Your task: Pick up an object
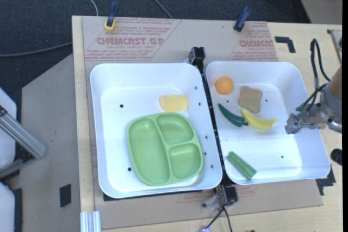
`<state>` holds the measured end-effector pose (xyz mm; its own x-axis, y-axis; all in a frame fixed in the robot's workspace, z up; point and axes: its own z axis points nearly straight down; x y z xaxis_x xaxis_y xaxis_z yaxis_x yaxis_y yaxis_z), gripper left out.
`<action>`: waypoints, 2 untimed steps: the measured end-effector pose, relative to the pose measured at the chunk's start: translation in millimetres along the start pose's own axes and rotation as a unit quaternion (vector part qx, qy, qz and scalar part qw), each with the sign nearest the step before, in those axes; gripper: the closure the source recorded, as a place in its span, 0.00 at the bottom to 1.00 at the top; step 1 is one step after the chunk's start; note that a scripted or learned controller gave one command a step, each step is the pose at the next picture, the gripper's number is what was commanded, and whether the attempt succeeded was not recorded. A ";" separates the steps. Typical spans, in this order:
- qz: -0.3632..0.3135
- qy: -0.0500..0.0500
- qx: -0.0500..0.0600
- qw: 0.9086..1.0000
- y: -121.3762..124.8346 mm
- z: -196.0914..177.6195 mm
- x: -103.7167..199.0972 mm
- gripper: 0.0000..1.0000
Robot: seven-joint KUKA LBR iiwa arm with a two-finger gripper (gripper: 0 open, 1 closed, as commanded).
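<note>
Green block near; gripper beside banana

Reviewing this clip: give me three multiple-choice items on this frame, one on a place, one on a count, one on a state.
1. Where does the green divided plate lie?
A. left bin
B. right bin
C. on the bench

2. How many things lie in the right bin?
A. two
B. five
C. eight

3. How does the gripper stand?
A. gripping the banana
B. over the right bin's right side, holding nothing
C. over the left bin

Key: 1 A, the plate sits in the left bin beside a yellow piece. 2 B, five separate pieces show. 3 B, the banana lies apart from it.
</note>
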<state>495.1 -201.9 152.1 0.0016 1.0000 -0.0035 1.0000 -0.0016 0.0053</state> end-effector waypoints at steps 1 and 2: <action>-0.001 0.000 -0.001 1.000 -5.2 -61.1 -2.8 1.00; -0.001 0.000 0.001 1.000 -4.4 -69.4 -3.3 1.00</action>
<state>490.4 -204.9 221.5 -0.0005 1.0000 -0.0027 1.0000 0.0005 0.0037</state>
